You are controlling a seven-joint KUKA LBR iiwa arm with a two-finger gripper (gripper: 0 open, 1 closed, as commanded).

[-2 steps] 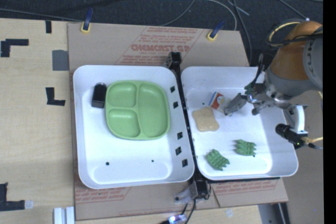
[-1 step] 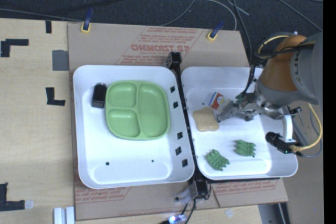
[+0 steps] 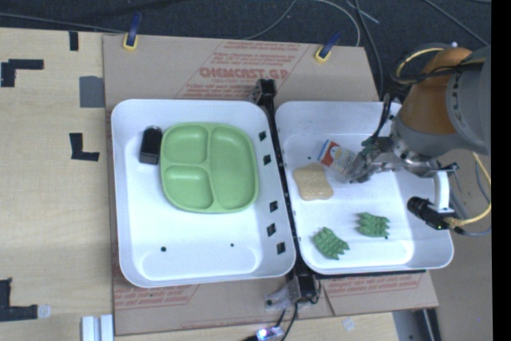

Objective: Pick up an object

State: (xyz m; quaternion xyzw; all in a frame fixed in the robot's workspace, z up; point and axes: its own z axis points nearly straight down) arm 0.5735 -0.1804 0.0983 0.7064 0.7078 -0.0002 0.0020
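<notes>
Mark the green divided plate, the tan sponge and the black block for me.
green divided plate [image 3: 209,168]: camera view, centre where the dividers meet.
tan sponge [image 3: 312,183]: camera view, middle of its top face.
black block [image 3: 150,145]: camera view, middle of its top.

Rt bin: tan sponge [image 3: 313,183], red/white packet [image 3: 330,151], two green leafy toys [image 3: 330,243] [image 3: 372,225], flat.

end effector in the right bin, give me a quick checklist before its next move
1. End effector over the right bin: ok.
2. An object within close reach: ok, the red and white packet and tan sponge lie just beside it.
3. Something already held: cannot tell.
4. The two green toys lie apart, free to pick: ok.
5. Green divided plate and black block out of the way in the left bin: ok.
</notes>
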